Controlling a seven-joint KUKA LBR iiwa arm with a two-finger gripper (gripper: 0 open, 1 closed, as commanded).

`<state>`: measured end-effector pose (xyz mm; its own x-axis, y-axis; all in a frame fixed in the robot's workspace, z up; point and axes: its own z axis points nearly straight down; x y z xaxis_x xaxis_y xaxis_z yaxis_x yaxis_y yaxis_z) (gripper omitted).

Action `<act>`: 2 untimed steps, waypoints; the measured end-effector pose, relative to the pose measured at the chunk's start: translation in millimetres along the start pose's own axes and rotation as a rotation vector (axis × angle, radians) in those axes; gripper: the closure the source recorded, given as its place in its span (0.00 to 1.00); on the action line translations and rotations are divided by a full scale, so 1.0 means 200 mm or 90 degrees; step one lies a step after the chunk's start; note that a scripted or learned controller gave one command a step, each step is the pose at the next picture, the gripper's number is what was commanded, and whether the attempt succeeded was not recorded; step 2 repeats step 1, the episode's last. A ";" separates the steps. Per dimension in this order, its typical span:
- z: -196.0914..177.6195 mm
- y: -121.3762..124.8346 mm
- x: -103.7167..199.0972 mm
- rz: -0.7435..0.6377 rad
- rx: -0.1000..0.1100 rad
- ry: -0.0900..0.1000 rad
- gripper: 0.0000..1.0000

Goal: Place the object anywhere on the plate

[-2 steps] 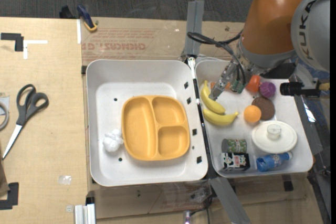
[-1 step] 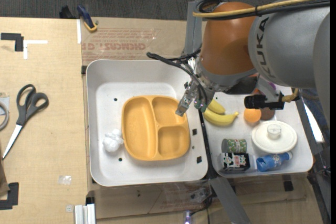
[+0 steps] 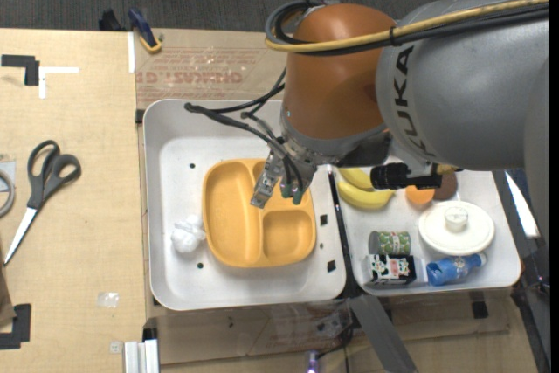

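Note:
A yellow divided plate (image 3: pixel 234 223) lies in the left bin (image 3: pixel 166 188). My gripper (image 3: pixel 279 191) hangs over the plate's upper right part, near the divider. Its fingers (image 3: pixel 262 186) are spread apart, and I see only yellow plate between them, so it is open. A small crumpled white object (image 3: pixel 186 233) rests on the bin floor, touching the plate's left rim. The orange wrist hides the bin's far right corner.
The right bin (image 3: pixel 498 275) holds a banana (image 3: pixel 362 189), an orange (image 3: pixel 421 195), a dark can (image 3: pixel 389 242), a black-and-white carton (image 3: pixel 389 269), a white lidded bowl (image 3: pixel 456 226) and a blue bottle (image 3: pixel 454 268). Scissors (image 3: pixel 39 183) lie on the bench to the left.

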<state>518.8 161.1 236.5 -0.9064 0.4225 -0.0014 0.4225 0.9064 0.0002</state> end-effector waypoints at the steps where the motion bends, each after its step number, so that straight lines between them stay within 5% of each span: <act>1: 0.00 0.00 0.00 0.000 0.000 0.000 0.00; 2: 0.00 0.00 0.00 0.000 0.000 0.000 0.00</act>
